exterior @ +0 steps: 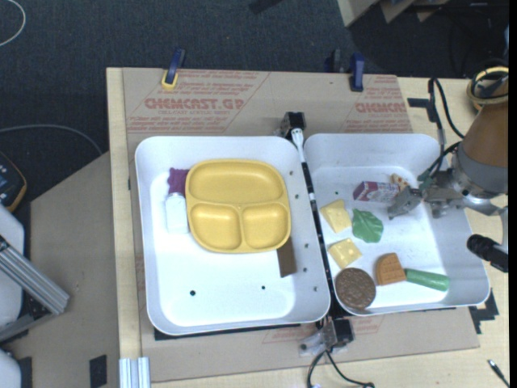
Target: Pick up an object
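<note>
Camera view: gripper above right bin.

Two white bins — one yellow tray — two yellow blocks.

Just ahead of my gripper lies a small purple-and-white carton, flat on its side in the right bin; below my fingertips, a crumpled green leafy piece; beyond it two pale yellow blocks; nearer me, a brown round disc, a tan slice and a green stick.
</note>
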Tool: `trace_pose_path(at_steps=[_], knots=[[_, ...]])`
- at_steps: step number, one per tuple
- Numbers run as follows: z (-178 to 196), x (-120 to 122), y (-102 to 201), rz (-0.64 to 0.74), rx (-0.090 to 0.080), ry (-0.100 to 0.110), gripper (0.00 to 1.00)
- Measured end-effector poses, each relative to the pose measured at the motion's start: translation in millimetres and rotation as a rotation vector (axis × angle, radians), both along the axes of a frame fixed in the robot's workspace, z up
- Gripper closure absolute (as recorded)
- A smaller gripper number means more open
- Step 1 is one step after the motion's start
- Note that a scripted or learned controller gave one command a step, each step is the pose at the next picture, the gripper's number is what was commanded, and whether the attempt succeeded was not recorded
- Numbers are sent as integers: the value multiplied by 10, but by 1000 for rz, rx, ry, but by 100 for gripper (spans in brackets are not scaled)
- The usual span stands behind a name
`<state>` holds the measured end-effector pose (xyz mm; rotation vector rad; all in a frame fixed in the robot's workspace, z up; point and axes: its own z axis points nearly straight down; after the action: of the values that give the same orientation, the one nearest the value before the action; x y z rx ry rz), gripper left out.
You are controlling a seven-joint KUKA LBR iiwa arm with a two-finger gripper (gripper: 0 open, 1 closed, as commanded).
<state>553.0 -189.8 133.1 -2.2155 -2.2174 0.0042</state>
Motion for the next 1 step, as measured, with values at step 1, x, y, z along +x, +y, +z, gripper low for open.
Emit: trace_pose_path(at_steps=[1], knots=[[-508,-2,8,-2,-1,-4,0]])
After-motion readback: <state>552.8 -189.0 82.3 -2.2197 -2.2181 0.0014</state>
